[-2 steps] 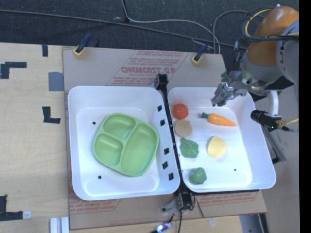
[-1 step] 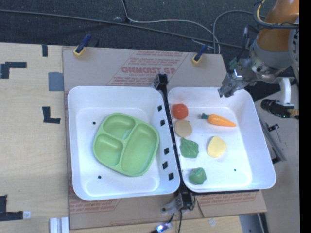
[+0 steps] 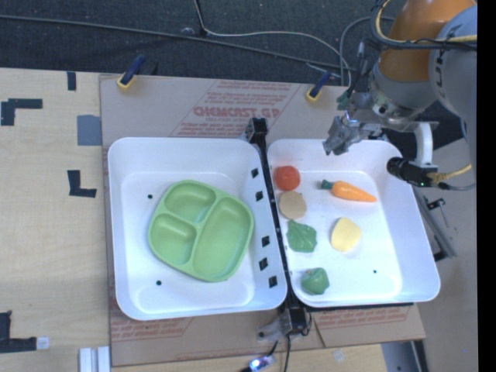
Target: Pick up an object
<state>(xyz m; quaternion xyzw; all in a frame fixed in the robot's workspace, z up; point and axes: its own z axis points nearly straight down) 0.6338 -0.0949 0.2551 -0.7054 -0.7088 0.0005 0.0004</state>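
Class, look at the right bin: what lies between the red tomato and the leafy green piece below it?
The camera view shows a round beige piece between the tomato and the leafy green piece.

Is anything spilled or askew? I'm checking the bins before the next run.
Nothing is spilled. The green tray lies turned at an angle in the left bin. The carrot and other food pieces sit loosely in the right bin.
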